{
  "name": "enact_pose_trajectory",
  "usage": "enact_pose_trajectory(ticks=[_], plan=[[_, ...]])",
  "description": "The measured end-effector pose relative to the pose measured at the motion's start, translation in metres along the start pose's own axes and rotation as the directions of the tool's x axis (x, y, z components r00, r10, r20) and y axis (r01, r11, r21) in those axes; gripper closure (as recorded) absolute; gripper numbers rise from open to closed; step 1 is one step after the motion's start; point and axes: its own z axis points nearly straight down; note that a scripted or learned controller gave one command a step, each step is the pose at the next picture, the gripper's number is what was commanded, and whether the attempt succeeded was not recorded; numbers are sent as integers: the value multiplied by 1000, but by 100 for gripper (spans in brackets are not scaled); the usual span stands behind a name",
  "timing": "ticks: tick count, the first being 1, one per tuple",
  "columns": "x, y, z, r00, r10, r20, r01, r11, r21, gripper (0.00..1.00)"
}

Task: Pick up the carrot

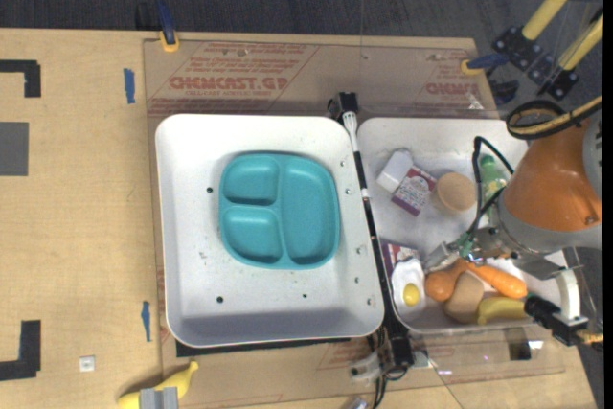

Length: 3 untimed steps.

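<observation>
The carrot (499, 281) is an orange tapered piece lying in the near part of the right bin (436, 141). It rests across a tan potato-like piece (464, 300), between an orange round fruit (441, 285) and a yellow banana (502, 309). My gripper (465, 251) hangs low over this pile, just above and left of the carrot's thicker end. The grey arm with its orange band (551, 190) covers the right side of the bin. Nothing visibly sits in the gripper.
The left bin (182, 235) holds a teal divided plate (280, 210). In the right bin also lie a white and purple box (410, 187), a tan round piece (456, 193), a green item (491, 171) and a fried-egg toy (411, 288). Yellow clamps stand at the back right.
</observation>
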Motion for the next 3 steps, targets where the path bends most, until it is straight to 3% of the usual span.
enact_pose_trajectory(ticks=[1, 2, 3], plan=[[-3, 3, -11, 1000, 3, 10, -3, 1000, -11, 100], [-3, 5, -21, 1000, 4, 13, -4, 1000, -17, 100], [-8, -1, -2, 861, -508, -5, 508, 861, 2, 100]])
